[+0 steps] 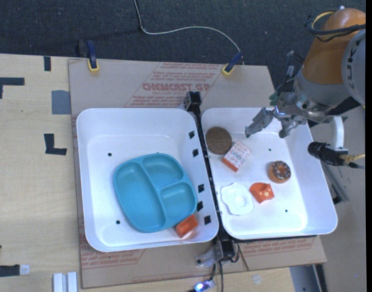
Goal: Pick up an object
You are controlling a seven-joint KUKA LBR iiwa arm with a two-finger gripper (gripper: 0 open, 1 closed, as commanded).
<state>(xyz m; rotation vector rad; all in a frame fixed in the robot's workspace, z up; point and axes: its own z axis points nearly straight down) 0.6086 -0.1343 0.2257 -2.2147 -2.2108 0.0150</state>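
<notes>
My gripper (272,127) hangs open over the upper part of the right bin (307,221), its two fingers spread with nothing between them. Just left of it and lower lies a brown round cookie (218,139). A white and orange packet (236,156) lies below the cookie. Further down in the same bin are a chocolate donut (279,171), an orange-red block (262,192) and a white fried-egg shape (237,199).
The left bin (91,139) holds a blue divided plate (154,191) and a small orange piece (187,226) at its lower right corner. A black divider (201,157) runs between the bins. The arm's grey and orange body (332,59) stands at the right.
</notes>
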